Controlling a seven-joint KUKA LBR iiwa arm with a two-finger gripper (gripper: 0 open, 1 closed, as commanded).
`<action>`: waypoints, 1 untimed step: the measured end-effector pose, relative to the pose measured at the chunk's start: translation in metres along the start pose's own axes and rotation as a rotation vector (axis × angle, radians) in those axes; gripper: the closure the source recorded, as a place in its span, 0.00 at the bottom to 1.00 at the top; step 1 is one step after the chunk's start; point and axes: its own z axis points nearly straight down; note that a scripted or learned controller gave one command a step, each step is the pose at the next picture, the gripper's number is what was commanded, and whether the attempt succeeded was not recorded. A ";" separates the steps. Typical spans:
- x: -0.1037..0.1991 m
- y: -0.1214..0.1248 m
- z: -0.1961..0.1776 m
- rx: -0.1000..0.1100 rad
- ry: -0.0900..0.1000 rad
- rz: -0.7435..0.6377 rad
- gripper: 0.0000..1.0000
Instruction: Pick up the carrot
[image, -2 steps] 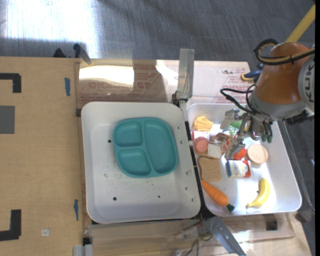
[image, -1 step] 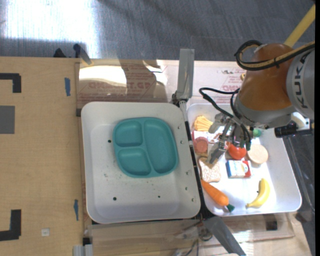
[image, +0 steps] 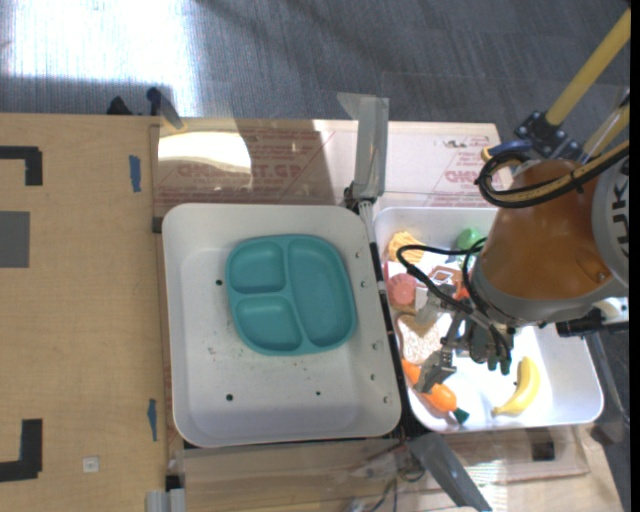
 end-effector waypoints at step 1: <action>-0.015 -0.075 0.078 0.004 0.007 0.007 0.00</action>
